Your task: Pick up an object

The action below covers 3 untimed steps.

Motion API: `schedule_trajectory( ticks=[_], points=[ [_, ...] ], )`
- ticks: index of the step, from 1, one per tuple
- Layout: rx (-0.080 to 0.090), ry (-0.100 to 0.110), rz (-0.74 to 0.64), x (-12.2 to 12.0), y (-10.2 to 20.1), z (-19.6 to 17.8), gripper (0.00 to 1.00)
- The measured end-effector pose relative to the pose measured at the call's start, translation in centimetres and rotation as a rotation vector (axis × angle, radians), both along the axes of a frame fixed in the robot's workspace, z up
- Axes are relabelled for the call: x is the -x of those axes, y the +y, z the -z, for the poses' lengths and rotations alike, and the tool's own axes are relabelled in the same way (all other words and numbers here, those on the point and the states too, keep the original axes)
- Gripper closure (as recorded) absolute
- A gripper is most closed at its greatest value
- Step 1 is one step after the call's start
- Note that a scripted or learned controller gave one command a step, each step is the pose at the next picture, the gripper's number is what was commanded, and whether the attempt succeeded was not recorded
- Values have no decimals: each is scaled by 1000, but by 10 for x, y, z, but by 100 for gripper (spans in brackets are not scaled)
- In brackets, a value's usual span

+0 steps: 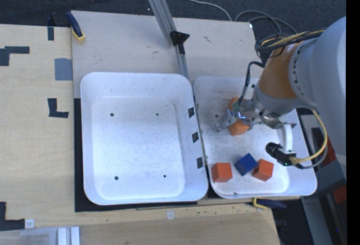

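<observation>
Camera view: the gripper (236,120) is sitting low in the right bin (205,92), in its far half, with the grey arm (315,69) and its orange band (275,75) reaching in from the right. An orange block (239,128) is lying at the fingertips, touching or nearly touching the metal fingers; a second orange piece (233,104) is showing just beyond the gripper on its far side. Whether the jaws are standing apart or closed on the block cannot be told, because the wrist is covering the gap.

Along the near edge of the same bin, three blocks are lying in a row, well apart from the gripper: a red-orange cube (221,172) on the left, a blue cube (246,164) in the middle, and another red-orange cube (262,169) on the right, touching or just beside the blue one. A black cable fitting (277,152) with a yellow cable is hanging between the wrist and these cubes.

The left bin (90,125) is lying beside the right one, their rims meeting. A slanted metal rail (160,4) is crossing the bench at the far side.
</observation>
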<state>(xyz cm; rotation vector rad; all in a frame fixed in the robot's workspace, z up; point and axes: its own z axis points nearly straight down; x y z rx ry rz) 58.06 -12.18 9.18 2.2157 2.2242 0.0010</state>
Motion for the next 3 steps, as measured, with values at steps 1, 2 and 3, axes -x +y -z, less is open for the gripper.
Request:
schedule_trajectory(
  ticks=[1,2,3],
  points=[
    [-1,5,1,3,0,-9,100],
    [1,-3,5,17,-42,-3,100],
    [-2,-3,-5,15,52,-105,100]
  ],
)
